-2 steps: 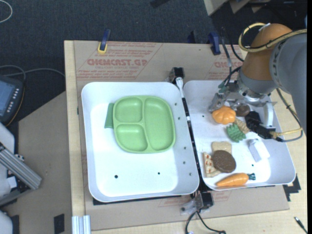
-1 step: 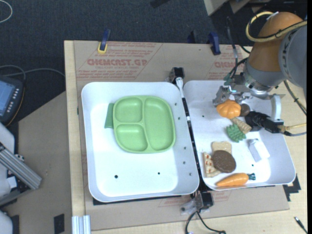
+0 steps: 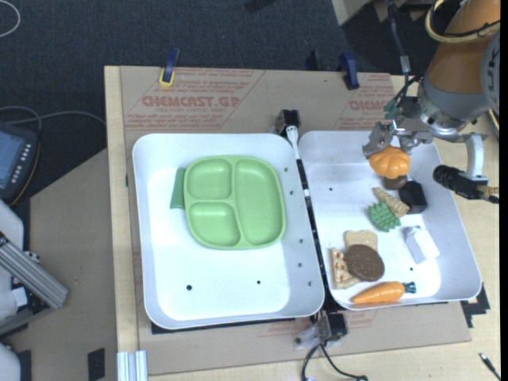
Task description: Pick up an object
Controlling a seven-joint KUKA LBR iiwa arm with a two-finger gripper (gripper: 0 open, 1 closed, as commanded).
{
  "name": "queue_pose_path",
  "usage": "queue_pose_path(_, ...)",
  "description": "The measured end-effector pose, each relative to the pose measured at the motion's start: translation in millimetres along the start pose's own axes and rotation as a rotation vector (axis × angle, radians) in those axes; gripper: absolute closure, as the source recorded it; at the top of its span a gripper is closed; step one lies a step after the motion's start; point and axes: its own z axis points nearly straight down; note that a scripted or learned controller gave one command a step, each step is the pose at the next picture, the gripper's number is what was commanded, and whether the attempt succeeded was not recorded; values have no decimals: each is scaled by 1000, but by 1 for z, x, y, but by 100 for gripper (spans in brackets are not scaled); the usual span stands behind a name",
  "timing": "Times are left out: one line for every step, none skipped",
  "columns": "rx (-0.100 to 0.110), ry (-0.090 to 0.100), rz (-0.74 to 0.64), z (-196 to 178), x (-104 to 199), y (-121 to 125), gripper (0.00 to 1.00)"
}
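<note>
Right bin: carrot lies crosswise, green top pointing right.

Red printing on the brown board covering my worktop reads "CHEMCAST GP" above the left white bin. A second, partly hidden red print sits above the right bin; I cannot read it.

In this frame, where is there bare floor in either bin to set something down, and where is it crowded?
Left bin: bare white strip in front of the green divided plate, and along its left wall. Right bin: bare patch on its left half, between the divider and the orange toy under the gripper. Crowded: the right bin's near end, around the carrot, brown cookie and green piece.
</note>
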Motion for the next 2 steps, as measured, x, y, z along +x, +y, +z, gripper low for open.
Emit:
queue_pose_path(2,1,-1,-30,0,1,100)
queue_pose_path(10,6,-6,-40,49,-10,100)
